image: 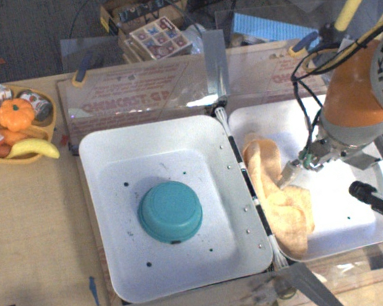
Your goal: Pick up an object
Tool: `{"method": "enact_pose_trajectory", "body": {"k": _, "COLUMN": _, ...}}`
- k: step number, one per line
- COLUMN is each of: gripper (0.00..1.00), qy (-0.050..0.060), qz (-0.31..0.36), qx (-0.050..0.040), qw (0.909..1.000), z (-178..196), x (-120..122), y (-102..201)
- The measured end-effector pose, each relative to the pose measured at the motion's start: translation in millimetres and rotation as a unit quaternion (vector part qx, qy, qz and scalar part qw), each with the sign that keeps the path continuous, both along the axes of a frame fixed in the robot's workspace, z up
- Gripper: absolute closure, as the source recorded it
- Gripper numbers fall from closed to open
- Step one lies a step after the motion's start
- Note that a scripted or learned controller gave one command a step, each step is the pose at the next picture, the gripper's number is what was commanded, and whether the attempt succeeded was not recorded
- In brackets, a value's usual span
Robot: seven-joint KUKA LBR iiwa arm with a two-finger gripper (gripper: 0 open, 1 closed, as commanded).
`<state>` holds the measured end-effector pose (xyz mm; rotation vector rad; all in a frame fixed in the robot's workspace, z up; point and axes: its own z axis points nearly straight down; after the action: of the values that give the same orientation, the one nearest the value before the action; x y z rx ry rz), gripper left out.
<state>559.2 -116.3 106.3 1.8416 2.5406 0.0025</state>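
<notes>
Even overhead light, slightly soft focus; glare whitens the right bin [350, 219] and the clear plastic sheets [144, 94] behind.

Teal bowl [170, 211] in a white bin [99, 172], tan cloth [282, 202] in the other, orange pumpkin [17, 114], yellow banana [33, 148]

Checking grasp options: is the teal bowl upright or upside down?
Upside down: the round teal bowl in the left white bin shows its flat base, no hollow.

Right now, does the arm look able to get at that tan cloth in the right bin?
Probably yes. The gripper is already low over the cloth in the right bin, and nothing lies between them.
</notes>
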Motion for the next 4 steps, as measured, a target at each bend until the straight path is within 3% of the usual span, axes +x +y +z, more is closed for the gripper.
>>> {"method": "enact_pose_trajectory", "body": {"k": 1, "gripper": 0.0, "qy": -0.008, "qz": 0.019, "qx": -0.0014, "qw": 0.9998, "z": -13.6, "x": -29.6, "y": 13.5}}
{"method": "enact_pose_trajectory", "body": {"k": 2, "gripper": 0.0, "qy": -0.006, "qz": -0.006, "qx": -0.001, "qw": 1.0, "z": -14.0, "x": 10.5, "y": 14.3}}
{"method": "enact_pose_trajectory", "body": {"k": 3, "gripper": 1.0, "qy": -0.008, "qz": -0.007, "qx": 0.0008, "qw": 0.9999, "z": -2.8, "x": 11.8, "y": 14.4}}
{"method": "enact_pose_trajectory", "body": {"k": 4, "gripper": 0.0, "qy": -0.008, "qz": -0.007, "qx": 0.0006, "qw": 0.9999, "z": -2.6, "x": 11.8, "y": 14.1}}
